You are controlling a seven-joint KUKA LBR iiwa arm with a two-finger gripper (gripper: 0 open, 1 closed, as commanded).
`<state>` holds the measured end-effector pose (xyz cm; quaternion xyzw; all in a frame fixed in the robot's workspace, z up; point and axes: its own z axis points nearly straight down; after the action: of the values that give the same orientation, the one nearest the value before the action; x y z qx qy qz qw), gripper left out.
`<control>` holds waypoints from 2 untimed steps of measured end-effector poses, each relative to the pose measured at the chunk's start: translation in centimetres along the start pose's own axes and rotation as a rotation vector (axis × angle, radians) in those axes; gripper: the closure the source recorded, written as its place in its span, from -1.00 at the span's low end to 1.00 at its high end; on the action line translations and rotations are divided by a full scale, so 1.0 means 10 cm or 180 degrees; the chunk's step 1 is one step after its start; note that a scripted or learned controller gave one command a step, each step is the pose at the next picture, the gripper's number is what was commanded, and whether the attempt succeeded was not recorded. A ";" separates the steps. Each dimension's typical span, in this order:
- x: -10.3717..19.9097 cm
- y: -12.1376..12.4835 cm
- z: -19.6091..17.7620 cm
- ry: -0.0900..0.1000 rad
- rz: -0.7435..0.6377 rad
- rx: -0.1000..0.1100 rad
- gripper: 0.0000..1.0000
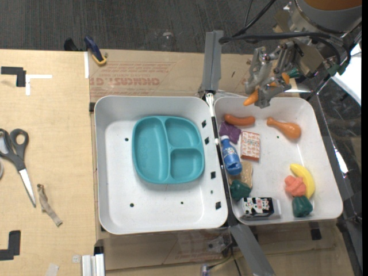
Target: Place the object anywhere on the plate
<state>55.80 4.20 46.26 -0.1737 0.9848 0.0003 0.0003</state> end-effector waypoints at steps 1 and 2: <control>-0.61 0.00 -0.29 -0.0012 -0.0832 0.0003 1.00; -0.87 -0.61 -0.29 -0.0014 -0.2392 0.0001 1.00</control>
<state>66.02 1.45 49.13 -0.5231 0.8523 0.0004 0.0025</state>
